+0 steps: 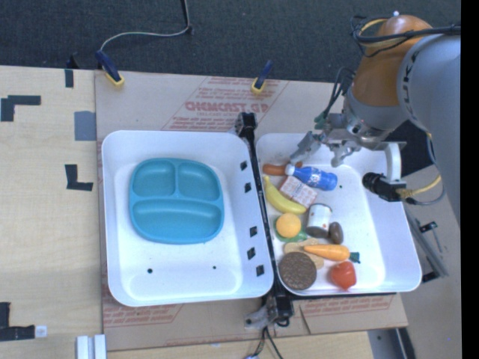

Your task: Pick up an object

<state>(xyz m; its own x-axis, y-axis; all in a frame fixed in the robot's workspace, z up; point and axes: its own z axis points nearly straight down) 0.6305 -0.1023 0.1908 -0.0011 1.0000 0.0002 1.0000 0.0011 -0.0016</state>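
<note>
Two bins sit side by side on the bench (45,200); the left bin (120,275) holds a sectioned plate (177,200) toward its far half; the right bin (389,253) holds a cluster along its left side: a bottle (314,177) at the far end, a banana (281,198) just left of it, a round fruit (288,225) nearer, a can (319,216) to its right, a carrot (327,251), a cookie (298,270) and a tomato (343,274) nearest; the claw (328,146) hangs above the bottle, at the bin's far side.

Cardboard sheet (224,107) on a wooden bench (37,200), dark carpet (224,13) behind.
</note>
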